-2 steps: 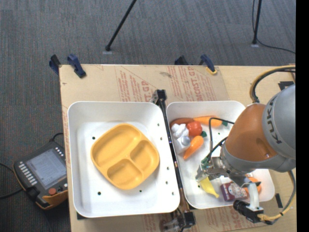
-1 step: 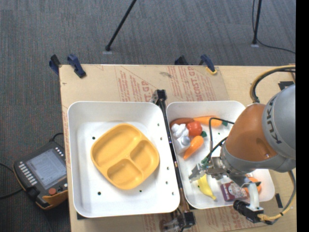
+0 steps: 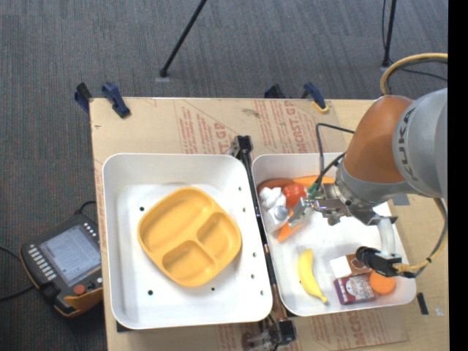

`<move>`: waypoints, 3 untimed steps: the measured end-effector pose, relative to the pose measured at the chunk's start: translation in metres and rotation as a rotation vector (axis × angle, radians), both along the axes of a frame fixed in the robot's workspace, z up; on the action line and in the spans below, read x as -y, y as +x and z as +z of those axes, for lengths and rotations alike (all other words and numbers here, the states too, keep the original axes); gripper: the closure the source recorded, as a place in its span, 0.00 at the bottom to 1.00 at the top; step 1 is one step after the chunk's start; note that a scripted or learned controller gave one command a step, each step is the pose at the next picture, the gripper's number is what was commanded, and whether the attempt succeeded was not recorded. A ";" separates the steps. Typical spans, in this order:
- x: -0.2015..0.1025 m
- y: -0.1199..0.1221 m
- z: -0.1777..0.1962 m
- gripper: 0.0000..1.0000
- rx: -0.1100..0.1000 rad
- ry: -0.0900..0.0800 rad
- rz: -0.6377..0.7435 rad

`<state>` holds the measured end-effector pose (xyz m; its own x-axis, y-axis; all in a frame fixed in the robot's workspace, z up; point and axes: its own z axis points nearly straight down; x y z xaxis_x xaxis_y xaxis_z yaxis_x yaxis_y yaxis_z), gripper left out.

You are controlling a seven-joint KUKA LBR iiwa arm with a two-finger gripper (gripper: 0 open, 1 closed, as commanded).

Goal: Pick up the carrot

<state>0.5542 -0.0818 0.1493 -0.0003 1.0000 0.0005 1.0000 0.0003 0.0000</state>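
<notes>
The carrot (image 3: 288,228) is a short orange stick lying at a slant in the left part of the right bin (image 3: 333,307). Its upper end points toward my gripper (image 3: 312,202), which sits low right at that end, touching it or just above it. The grey arm with its orange band (image 3: 376,148) comes in from the right and covers the bin's upper right part. The view is too coarse to show whether the carrot is held.
Beside the carrot lie a red item (image 3: 293,191), a white item (image 3: 273,200) and an orange piece (image 3: 310,180). A banana (image 3: 312,275), a maroon box (image 3: 355,289) and an orange fruit (image 3: 382,283) fill the front. The left bin (image 3: 121,196) holds a yellow divided plate (image 3: 189,235).
</notes>
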 end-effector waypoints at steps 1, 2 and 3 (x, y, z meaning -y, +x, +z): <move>-0.100 -0.005 0.038 0.00 -0.002 0.002 0.002; -0.040 -0.017 0.038 0.00 -0.003 0.000 -0.001; 0.001 0.008 -0.038 0.00 -0.005 0.000 -0.002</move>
<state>0.5622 -0.0828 0.1115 0.0017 1.0000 0.0010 1.0000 -0.0017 -0.0046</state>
